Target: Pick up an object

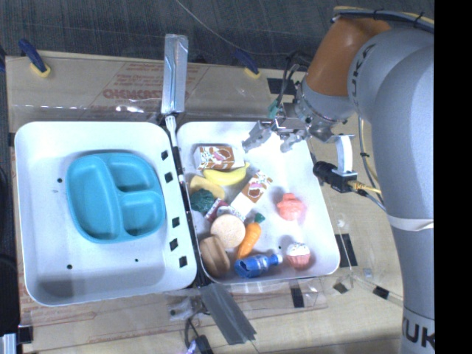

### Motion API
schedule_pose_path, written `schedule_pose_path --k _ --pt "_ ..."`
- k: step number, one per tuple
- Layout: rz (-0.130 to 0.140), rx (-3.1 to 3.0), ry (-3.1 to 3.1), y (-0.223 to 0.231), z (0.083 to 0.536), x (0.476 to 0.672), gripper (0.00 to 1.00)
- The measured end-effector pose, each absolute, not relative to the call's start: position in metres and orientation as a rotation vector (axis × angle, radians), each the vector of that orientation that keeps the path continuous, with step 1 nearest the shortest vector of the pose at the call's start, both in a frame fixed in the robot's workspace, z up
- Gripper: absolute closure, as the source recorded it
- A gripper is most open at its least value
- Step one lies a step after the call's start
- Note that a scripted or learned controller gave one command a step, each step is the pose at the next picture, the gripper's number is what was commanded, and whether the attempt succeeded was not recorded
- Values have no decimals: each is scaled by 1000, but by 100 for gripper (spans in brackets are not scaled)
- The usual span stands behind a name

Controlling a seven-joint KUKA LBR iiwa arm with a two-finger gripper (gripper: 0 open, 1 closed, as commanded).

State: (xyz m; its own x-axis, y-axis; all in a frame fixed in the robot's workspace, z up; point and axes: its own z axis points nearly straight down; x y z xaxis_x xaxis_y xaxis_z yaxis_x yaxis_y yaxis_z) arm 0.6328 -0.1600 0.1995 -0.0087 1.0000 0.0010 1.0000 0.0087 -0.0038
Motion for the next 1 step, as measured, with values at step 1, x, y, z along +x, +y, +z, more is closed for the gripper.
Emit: schedule_pose_path --k 1 --pt "-20 -2197 -2277 -134 116 604 0"
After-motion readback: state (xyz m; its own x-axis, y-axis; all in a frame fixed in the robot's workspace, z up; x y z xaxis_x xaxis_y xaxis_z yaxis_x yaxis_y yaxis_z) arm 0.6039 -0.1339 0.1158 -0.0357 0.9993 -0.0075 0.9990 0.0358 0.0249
